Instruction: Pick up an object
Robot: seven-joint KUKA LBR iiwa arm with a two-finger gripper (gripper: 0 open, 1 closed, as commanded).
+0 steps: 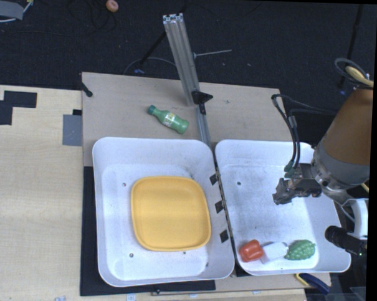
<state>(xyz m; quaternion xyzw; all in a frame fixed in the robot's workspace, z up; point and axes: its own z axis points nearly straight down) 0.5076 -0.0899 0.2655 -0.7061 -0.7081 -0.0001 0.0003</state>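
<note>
I have the end effector (285, 196) poised over the right bin (256, 174), its grip state unreadable (too dark), since the red piece (251, 250) lies below.

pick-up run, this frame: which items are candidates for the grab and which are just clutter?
Candidates, all in the right bin under the gripper:
- red object
- white object
- green bumpy object

Probably clutter:
- yellow plate, alone in the left bin, far from the gripper
- green bottle, lying on the bench behind the bins
- metal rail, fixture
</note>
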